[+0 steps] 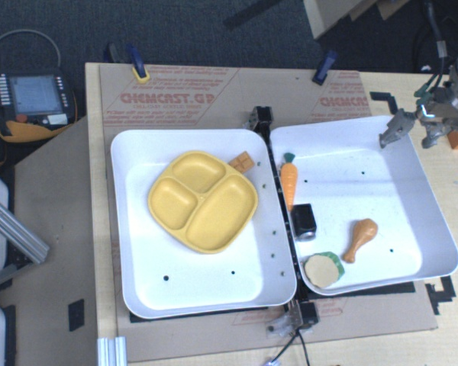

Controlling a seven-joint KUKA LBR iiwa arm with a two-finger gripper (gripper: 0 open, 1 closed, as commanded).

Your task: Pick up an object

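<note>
In the right bin [401,175] an orange carrot [288,183] lies along the left wall. Below it sits a small black block [303,221]. A brown drumstick [359,239] lies toward the bin's front, and a round beige and green piece [323,269] rests at the front left corner. My gripper [412,133] hovers over the bin's far right corner, well away from all of these. It is open with nothing between its fingers [391,130].
The left bin [137,227] holds a yellow divided plate [203,201] with a small brown piece [242,162] at its upper right edge. A black clamp [261,117] sits where the bins meet at the back. Cardboard [214,90] lies under both bins.
</note>
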